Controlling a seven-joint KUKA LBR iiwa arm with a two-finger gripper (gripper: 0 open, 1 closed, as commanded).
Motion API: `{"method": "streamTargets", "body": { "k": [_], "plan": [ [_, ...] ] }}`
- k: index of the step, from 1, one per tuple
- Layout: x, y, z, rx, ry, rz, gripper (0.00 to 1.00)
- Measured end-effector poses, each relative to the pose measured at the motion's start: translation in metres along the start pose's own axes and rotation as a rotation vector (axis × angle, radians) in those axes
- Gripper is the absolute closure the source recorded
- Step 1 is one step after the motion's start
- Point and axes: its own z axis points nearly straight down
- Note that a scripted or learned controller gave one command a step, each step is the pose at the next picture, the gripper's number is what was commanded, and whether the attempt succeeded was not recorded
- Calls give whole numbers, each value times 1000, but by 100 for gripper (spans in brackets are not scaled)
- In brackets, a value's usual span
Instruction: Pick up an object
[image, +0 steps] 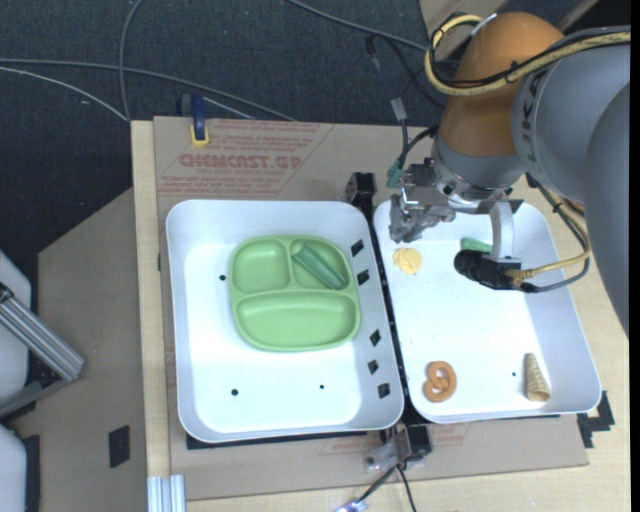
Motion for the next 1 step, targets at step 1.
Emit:
{"method": "streamTargets", "body": {
  "k": [1],
  "plan": [
    [50, 21, 13, 3, 0, 1, 100]
  ]
}}
